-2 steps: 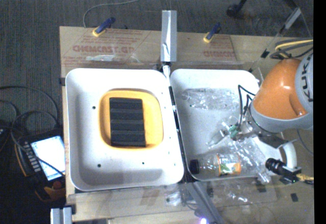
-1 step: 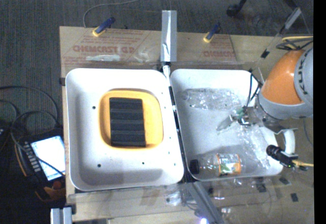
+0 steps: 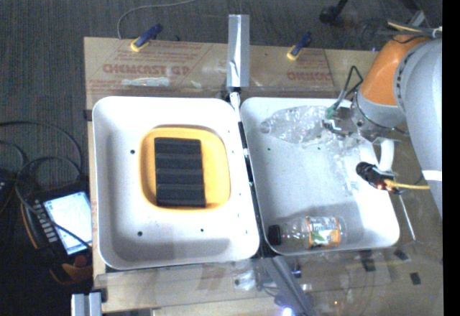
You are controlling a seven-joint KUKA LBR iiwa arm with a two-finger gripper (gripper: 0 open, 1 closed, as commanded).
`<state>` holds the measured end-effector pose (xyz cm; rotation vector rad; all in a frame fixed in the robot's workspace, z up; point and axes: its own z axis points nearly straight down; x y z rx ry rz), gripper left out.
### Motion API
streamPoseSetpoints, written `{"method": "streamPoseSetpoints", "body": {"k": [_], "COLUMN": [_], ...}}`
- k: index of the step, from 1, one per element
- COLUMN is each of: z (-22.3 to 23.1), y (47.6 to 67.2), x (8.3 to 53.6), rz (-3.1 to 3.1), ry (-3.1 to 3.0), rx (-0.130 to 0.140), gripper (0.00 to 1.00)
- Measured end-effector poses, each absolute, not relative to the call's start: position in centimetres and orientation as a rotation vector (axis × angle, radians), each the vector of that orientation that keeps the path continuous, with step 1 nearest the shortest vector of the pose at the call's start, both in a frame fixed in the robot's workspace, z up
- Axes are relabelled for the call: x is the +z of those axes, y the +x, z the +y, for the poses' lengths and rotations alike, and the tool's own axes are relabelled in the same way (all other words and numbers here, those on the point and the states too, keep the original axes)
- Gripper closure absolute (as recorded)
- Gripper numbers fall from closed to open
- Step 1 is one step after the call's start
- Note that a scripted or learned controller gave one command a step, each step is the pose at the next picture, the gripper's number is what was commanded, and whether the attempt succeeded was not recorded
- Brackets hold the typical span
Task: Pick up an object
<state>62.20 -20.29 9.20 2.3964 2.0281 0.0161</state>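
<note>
Okay, far left on the floor you get a lit screen device [image 3: 63, 215] with dark cables looped round it, well clear of the bench. Next comes the left bin [image 3: 115, 164], holding a yellow tray [image 3: 149, 164] with a black ridged block [image 3: 179, 172] sitting inside it, flat, about centre of the bin. Behind both bins a brown board [image 3: 144, 70] lies under them, with two blue-and-yellow clamps [image 3: 146, 36] on its back edge and a grey upright strip [image 3: 238, 49] above the seam between the bins. In the right bin [image 3: 287, 178] you have two things: a crumpled clear plastic wrap [image 3: 295, 125] near the back wall, and a clear bottle [image 3: 307, 231] with an orange label lying on its side against the front wall, dark cap toward the left. The gripper [image 3: 338, 119] sits at the wrap's right edge, touching or just over it; you cannot tell whether it is clamped or released, since the wrap and wrist clutter hide it. The arm [image 3: 420, 92] fills the right side, orange band above the wrist, a yellow cable [image 3: 406, 184] trailing beside it
</note>
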Motion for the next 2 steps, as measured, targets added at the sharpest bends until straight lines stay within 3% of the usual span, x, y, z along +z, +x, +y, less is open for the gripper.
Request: {"method": "streamPoseSetpoints", "body": {"k": [1, 2], "z": [-20.0, -22.0], "y": [53.2, 48.4], "x": [15.2, 20.9], "rz": [2.276, 2.476], "ry": [2.166, 1.933], "rx": [-0.004, -0.002], "gripper": [0.00, 0.00]}}
